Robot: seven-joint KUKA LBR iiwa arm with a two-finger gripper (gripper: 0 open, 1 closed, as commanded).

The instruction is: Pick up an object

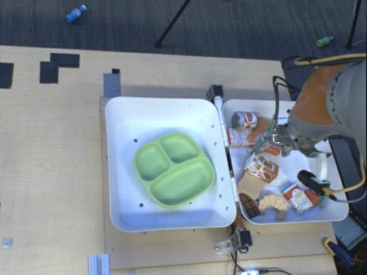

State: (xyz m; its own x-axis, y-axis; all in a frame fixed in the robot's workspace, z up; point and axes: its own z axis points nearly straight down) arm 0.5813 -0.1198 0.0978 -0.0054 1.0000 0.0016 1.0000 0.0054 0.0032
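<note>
Bench surface (pixel 51 171) of pale wood runs across the left side; on it sits the left bin (pixel 123 211), white and shallow, holding a green divided plate (pixel 175 169) with three compartments, lying flat near the bin's middle. Just right of it, touching along the shared rims, is the right bin (pixel 338 211); inside are a small can (pixel 245 120) on its side near the far left corner, a red-and-white packet (pixel 239 137) just below it, a brown-and-white patterned box (pixel 261 169) near the middle, a dark chocolate-like piece (pixel 249 205) by the near left corner, a croissant (pixel 275 205) just beside that, and a small red-and-white carton (pixel 298 199) further right. The gripper (pixel 273 141) is low over the right bin's upper middle, near the packet and above the patterned box; whether its jaws are apart or together I cannot tell. The grey arm (pixel 350 96), with its orange band (pixel 312 99), enters from the right.
</note>
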